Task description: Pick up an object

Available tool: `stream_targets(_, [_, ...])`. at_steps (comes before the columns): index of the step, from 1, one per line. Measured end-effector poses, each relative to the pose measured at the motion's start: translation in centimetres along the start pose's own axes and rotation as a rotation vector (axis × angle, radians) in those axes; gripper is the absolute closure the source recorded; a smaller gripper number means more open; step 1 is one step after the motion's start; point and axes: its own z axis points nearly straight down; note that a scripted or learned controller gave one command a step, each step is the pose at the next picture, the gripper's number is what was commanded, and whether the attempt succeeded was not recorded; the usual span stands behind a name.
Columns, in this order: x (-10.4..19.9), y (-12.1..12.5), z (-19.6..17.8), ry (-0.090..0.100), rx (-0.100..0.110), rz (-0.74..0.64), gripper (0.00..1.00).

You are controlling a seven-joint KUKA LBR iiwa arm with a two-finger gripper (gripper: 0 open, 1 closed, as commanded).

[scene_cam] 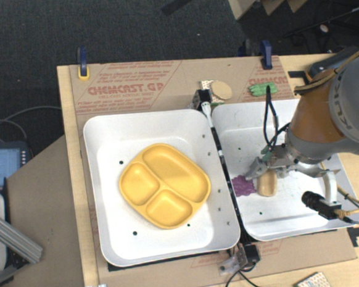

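Claw, its grip state impossible to tell from above, sits low in the right bin, over a tan object beside a purple one. Crowding risks a botched pinch. Farther left lies a yellow tray.

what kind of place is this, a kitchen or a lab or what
Most likely a robotics lab bench, not a kitchen. Two shallow white bins sit on a board clamped to the bench, a grey and orange robot arm reaches into the right bin, and cables trail around the edges. The yellow divided plate looks like a test object.
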Motion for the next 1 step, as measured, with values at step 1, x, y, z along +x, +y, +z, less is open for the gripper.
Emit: stream_targets(1, [-0.02, -0.19, -1.53, -0.001, -0.002, 0.002, 1.0])
